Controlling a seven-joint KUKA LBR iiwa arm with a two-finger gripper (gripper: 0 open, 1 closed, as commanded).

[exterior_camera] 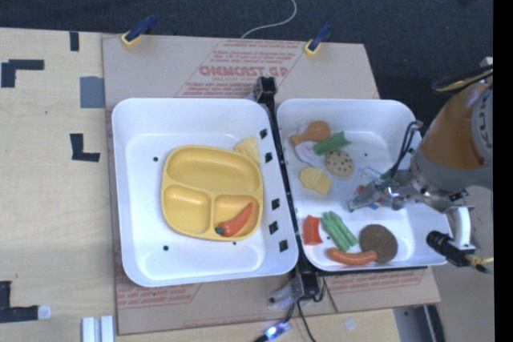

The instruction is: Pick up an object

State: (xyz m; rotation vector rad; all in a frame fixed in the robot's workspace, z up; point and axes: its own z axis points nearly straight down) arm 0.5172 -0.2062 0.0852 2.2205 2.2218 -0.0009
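Fingers of the gripper sit low over the right bin; we cannot tell whether they are open or shut, and we see nothing between them. Nearest lie a cookie and a cheese wedge. Toward the front edge we see green beans, a brown patty and a sausage. The left bin holds a yellow tray with a red pepper.

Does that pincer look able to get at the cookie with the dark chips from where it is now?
Probably yes. The pincer sits in the right bin, and the cookie lies uncovered just up and left of it, with bare white floor between them.
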